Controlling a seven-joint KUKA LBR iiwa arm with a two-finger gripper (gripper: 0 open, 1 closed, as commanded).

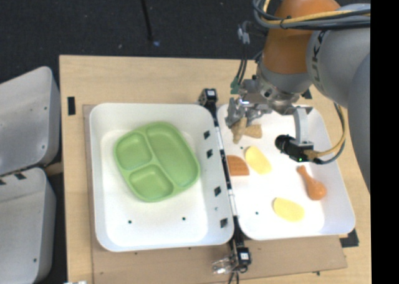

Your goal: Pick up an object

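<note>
I've got the end effector (241,119) low over the top-left corner of the right bin (333,217), fingers pointing down at a tan, rough-edged bread-like piece (248,132). The fingertips sit right at that piece, looks like contact, but I can't tell from this angle how far the fingers are apart or whether they're clamped on it. Right bin contents: the tan piece at the top left, an orange rounded slice (237,165) against the left wall, a pale yellow glossy lump (257,160) just beside it, a flatter yellow oval (288,209) lower down, and an orange drumstick-shaped item (312,183) toward the right. A black part on the arm's cabling (293,146) hangs over the middle of that bin. Left bin (106,226) holds one green plastic tray (156,160) with three compartments, rounded corners, sitting at a tilt to the bin walls. Both bins are shallow, smooth white plastic, touching along the centre divider, on a light wood surface (156,67).
</note>
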